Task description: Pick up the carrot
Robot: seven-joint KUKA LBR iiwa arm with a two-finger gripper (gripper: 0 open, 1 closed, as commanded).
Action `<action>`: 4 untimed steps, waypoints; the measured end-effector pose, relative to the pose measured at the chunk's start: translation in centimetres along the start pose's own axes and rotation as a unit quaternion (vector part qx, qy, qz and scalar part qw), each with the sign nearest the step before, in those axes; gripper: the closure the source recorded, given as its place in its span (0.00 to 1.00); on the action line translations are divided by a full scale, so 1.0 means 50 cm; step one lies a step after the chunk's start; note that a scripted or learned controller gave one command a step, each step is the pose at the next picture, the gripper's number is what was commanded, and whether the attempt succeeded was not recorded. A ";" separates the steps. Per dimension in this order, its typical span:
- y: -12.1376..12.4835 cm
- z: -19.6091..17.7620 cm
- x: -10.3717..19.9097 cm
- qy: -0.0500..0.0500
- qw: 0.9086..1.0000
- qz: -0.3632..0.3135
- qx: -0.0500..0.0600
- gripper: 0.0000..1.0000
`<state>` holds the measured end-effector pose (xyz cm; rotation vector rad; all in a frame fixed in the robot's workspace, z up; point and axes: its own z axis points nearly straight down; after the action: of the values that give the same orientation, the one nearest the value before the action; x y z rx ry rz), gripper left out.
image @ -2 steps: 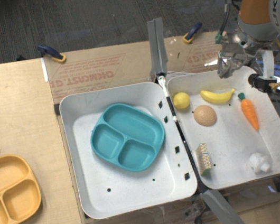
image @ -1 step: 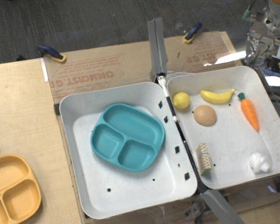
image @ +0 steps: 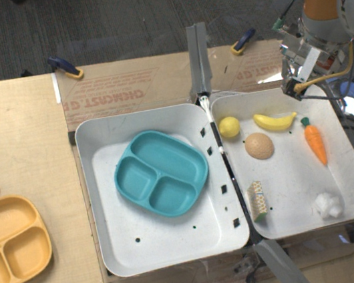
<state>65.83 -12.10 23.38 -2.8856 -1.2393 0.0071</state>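
Note:
The carrot (image: pixel 314 141), orange with a green top, lies near the right wall of the right bin (image: pixel 291 171), its tip pointing toward the front. My gripper (image: pixel 300 68) hangs above the bin's back right corner, well behind the carrot and apart from it. Nothing shows between the gripper and the carrot.
In the right bin also lie a banana (image: pixel 275 121), a lemon (image: pixel 229 127), an egg-shaped tan object (image: pixel 258 146), a small patterned box (image: pixel 258 199) and a white crumpled lump (image: pixel 327 204). The left bin (image: pixel 107 204) holds a teal divided plate (image: pixel 161 172). A yellow tray (image: pixel 8 243) sits far left.

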 end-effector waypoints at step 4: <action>-0.110 -0.008 0.074 0.000 0.981 0.195 0.000 1.00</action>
<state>64.38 -5.60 23.79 -3.0728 -0.6543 0.0082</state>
